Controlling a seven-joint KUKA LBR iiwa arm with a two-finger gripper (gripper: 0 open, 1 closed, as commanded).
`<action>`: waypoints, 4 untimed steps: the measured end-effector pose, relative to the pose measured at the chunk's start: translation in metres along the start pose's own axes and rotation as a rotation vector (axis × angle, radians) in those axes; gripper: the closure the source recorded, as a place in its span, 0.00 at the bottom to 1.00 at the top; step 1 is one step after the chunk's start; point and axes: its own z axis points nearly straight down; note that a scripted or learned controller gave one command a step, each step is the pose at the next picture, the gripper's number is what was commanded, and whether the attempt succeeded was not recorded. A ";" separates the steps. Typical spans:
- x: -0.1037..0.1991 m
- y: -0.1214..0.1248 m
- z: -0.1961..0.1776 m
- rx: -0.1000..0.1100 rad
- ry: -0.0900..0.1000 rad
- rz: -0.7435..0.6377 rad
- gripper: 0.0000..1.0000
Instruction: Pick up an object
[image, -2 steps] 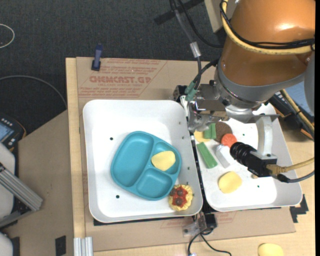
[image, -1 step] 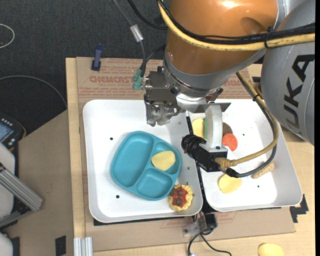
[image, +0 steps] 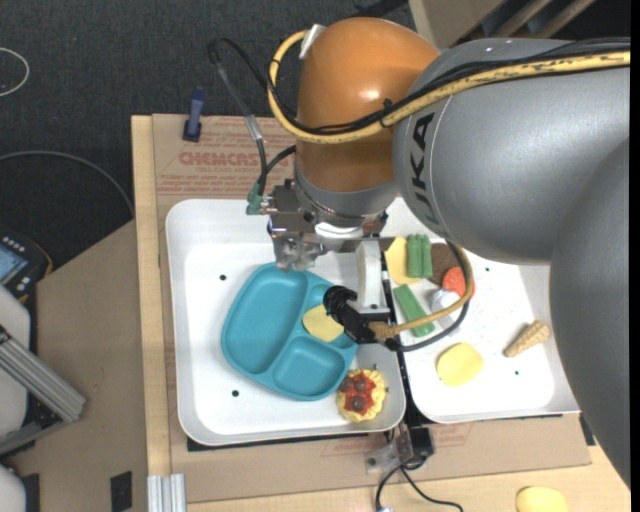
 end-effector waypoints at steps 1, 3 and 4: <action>-0.002 -0.052 -0.130 -0.026 0.014 -0.008 1.00; -0.057 -0.060 0.017 0.004 0.001 0.003 1.00; -0.150 -0.063 -0.102 -0.026 0.006 0.006 1.00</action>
